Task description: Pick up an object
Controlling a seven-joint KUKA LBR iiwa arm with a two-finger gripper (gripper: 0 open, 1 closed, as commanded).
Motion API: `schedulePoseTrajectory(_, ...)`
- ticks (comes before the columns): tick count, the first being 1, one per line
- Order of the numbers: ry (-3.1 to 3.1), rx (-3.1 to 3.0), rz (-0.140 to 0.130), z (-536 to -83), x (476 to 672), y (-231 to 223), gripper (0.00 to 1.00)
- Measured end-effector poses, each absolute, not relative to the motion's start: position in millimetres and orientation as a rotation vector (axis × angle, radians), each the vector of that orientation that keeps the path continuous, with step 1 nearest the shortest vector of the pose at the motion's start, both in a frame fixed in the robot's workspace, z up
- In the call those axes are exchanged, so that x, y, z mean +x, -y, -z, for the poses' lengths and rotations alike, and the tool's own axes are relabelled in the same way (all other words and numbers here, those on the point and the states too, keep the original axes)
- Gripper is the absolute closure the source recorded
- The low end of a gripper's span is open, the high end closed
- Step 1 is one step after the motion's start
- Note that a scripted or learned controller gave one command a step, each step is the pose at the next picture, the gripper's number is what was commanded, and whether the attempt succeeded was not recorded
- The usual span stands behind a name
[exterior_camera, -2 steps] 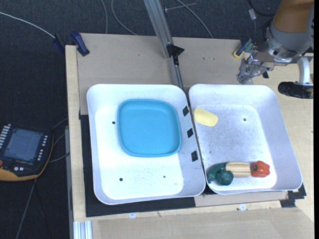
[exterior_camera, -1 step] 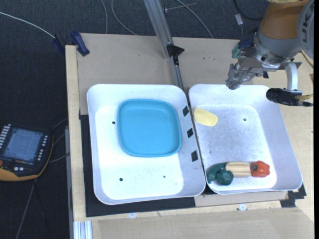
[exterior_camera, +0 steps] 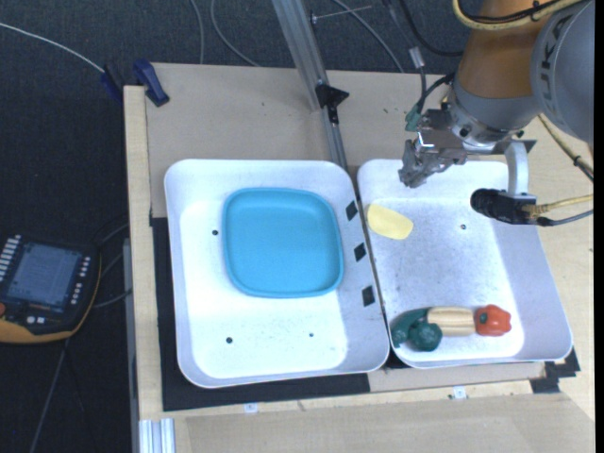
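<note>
The pincer (exterior_camera: 416,171) hangs over the right bin's (exterior_camera: 528,253) far edge; whether it is open I cannot tell. Just below lies a yellow piece (exterior_camera: 389,222), long axis running left-right.

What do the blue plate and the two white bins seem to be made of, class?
Blue plate: probably moulded plastic, smooth and matte, with an even colour and rounded rim. Left white bin and right white bin: probably plastic too, with thin curved walls, a faint sheen and dark speckles.
</note>
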State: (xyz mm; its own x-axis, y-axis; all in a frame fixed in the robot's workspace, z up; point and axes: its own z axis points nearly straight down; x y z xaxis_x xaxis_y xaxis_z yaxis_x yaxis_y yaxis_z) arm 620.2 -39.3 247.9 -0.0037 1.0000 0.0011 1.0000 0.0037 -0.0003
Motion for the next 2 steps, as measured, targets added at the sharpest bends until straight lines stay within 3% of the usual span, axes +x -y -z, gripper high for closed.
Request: schedulePoseTrajectory(2, 2.226, -2.216, 0.003, -248.1, 571.4, -60.3, 1.0)
